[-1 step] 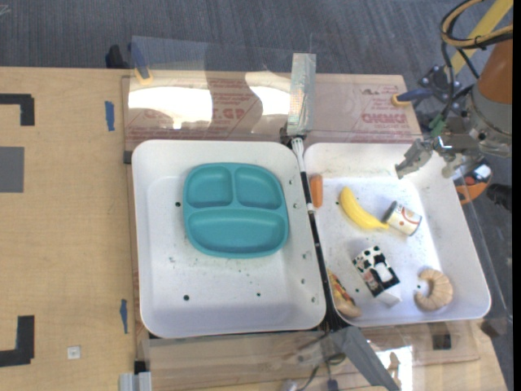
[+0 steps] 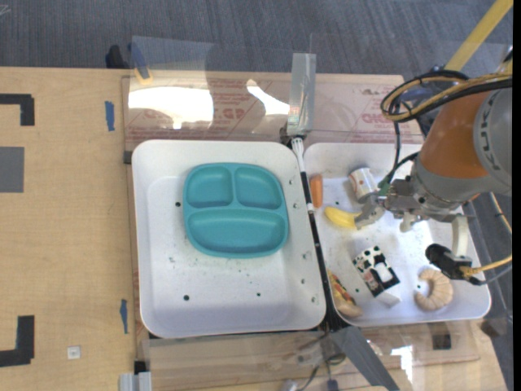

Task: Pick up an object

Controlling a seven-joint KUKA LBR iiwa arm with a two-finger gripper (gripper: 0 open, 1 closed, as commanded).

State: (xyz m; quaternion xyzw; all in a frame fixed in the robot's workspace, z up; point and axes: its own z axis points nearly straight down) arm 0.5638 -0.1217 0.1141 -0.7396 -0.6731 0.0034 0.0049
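- Task status: no object is lifted. Nothing is visibly held at the gripper [image 2: 371, 208], so the pick remains to be done in full.
- Gripper position: the gripper sits low over the right bin [image 2: 480, 304], in its middle, with the arm reaching in across the bin's right edge.
- Gripper state: the view does not resolve whether it is released or clenched; it cannot be told.
- Candidate objects: all loose items lie in the right bin. The yellow banana [image 2: 341, 217] lies just beside the gripper tip, toward the bin's left edge, and is judged the likeliest target.
- Count, right bin: one banana; one orange carrot [image 2: 316, 190] along the left edge; one small beige cup [image 2: 361, 182] near the far edge; one black-and-white block [image 2: 374, 269] at the centre; one croissant [image 2: 433, 289] near the near right corner; one reddish food piece [image 2: 343, 296] at the near left corner.
- Count, left bin [image 2: 155, 243]: one teal divided plate [image 2: 236, 210] with three compartments, placed toward the far edge.
- Bins on the tabletop: two.
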